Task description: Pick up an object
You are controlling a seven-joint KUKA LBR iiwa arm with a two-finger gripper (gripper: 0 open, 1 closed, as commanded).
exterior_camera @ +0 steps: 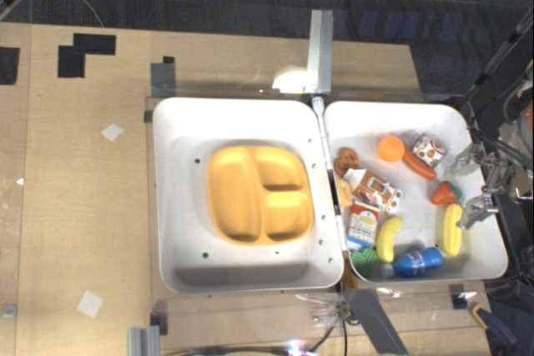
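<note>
The right bin [480, 258] holds several toy foods. An orange ball [390, 148] lies beside a carrot [419, 166] and a small printed carton [430, 149]. A strawberry [444, 193] sits above one banana [451, 229]. A second banana [389, 237] lies next to two juice cartons [367, 208]. A blue bottle [418, 261] and a green item [362, 263] rest by the front wall, and a brown cookie [346, 157] by the divider. My gripper [475, 183] hangs over the bin's right rim, open, with nothing between its fingers [469, 157].
The left bin [175, 179] holds a yellow compartment plate [257, 193]. A metal post [321, 50] stands behind the seam between the bins. Cables and clamps lie along the bench's front edge [334, 317].
</note>
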